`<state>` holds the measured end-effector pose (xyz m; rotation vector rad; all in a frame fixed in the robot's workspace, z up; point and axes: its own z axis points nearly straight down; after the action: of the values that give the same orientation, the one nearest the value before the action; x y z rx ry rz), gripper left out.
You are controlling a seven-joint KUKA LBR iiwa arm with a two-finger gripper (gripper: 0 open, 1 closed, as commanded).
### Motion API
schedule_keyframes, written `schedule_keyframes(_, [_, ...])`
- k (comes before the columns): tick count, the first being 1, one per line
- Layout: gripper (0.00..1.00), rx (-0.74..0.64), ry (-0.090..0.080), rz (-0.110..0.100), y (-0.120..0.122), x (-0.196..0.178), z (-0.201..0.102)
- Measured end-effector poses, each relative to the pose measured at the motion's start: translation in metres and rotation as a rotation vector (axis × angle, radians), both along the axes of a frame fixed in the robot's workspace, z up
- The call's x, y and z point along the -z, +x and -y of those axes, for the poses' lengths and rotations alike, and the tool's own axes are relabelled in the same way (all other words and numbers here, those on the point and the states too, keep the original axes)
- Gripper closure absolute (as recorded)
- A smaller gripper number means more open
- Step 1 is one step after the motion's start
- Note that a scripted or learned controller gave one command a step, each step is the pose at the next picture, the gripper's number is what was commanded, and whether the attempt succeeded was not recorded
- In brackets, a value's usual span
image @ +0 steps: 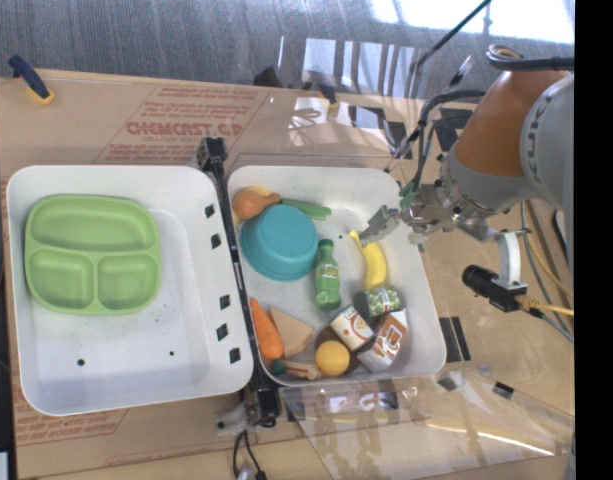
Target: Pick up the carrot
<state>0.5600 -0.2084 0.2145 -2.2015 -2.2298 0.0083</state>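
End effector [378, 224] above banana [372, 262]

1 fixed camera looks down at a slant on both white bins [46, 388], arm [516, 138] entering right.

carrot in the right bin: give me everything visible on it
The orange tapered toy carrot, smooth and plastic-looking, lies flat in the right white bin, hard against its left wall near the front corner. Its narrow end points toward the back, the thicker end toward the front. Its right side touches a tan wedge-shaped piece. The two-finger gripper is elsewhere, above the yellow banana.
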Motion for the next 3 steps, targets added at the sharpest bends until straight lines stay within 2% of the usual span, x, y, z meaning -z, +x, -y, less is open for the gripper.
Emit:
schedule_keyframes(1, [0.00,0.089,-0.004,0.001,-0.002,0.121,-0.052])
schedule_keyframes(2, [0.00,0.025,0.002,0.003,-0.083,0.027,-0.109])
schedule_keyframes(3, [0.00,-0.058,-0.003,0.005,-0.083,0.110,-0.111])
